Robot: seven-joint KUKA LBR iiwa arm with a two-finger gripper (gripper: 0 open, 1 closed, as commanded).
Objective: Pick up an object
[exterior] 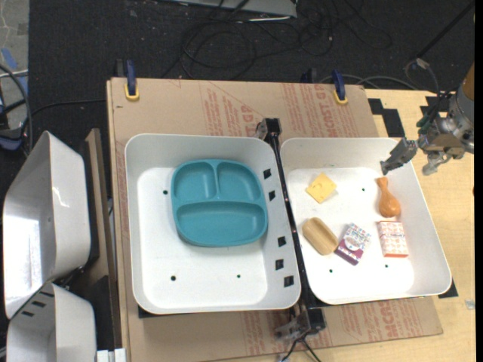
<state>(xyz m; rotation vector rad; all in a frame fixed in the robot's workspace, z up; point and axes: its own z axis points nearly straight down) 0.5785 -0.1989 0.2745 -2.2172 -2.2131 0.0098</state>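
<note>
The right bin (430, 277) holds a yellow cheese wedge (321, 188), a tan bread roll (320, 235), a small purple and white packet (353, 243), an orange drumstick-shaped toy (388, 198) and a pink and white packet (392, 239). My gripper (414, 158) hangs at the bin's far right corner, above and just right of the orange toy. Its two dark fingers are spread apart with nothing between them.
The left bin (151, 277) holds a teal divided plate (219, 202). A black divider (285, 217) runs between the two bins. White containers (41, 210) stand at the far left beside the cardboard base. Cables lie on the dark floor behind.
</note>
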